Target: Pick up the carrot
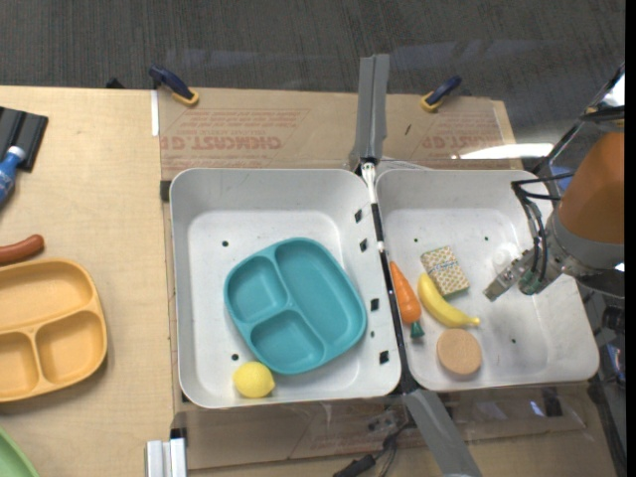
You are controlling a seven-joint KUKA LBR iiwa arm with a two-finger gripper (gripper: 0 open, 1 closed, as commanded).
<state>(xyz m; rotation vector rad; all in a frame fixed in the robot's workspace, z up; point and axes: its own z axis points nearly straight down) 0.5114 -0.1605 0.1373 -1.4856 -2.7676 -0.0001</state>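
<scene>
**Carrot waits at the bin's left wall**

Nearest the camera, a lemon (253,379) sits in the left bin's (199,207) front corner, touching a teal tray (294,306) that fills the bin's middle; in the right bin (467,192) the carrot (403,296) lies along the left wall, green end toward the front edge, probably rolled there against the rim; a banana (447,306) lies just beside it, a cracker box (444,270) behind, a round disc (459,352) near the front edge; the gripper (509,278) hangs over the bin's right half, well apart from the carrot, holding nothing; how far it is parted I cannot tell; a grasp so close to the wall looks awkward.
</scene>
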